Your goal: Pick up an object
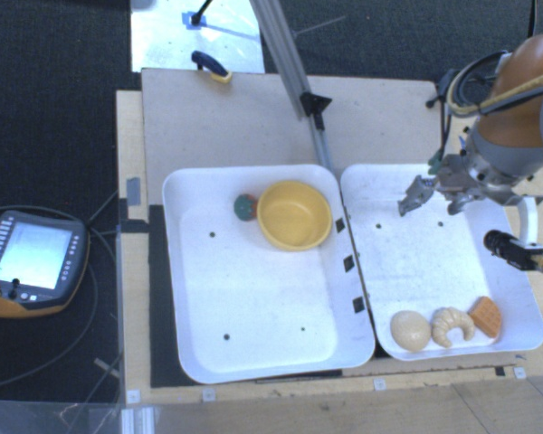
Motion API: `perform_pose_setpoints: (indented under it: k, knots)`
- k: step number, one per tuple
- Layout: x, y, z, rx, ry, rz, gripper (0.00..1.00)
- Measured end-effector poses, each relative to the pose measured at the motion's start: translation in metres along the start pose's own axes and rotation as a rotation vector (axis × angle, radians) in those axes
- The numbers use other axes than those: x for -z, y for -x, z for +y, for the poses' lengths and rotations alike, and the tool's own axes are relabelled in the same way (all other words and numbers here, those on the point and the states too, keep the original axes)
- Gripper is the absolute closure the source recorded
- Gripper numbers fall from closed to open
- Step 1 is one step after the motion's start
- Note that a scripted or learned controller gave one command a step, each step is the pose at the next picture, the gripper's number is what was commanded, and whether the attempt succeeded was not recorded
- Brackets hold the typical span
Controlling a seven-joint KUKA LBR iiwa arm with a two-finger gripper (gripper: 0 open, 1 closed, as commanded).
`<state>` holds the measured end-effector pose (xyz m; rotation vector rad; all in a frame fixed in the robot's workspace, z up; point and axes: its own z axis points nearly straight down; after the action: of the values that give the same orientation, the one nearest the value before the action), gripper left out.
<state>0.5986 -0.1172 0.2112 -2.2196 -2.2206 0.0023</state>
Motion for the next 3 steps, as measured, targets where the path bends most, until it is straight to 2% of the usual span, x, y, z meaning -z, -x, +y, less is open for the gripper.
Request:
perform_pose_setpoints:
  k: [2,3]
  knots:
    - [-0.115,0.000,0.000,0.000,-0.001,0.000,0.00]
    - [-0.102,0.000,0.001,-0.001,0.004,-0.001,1.00]
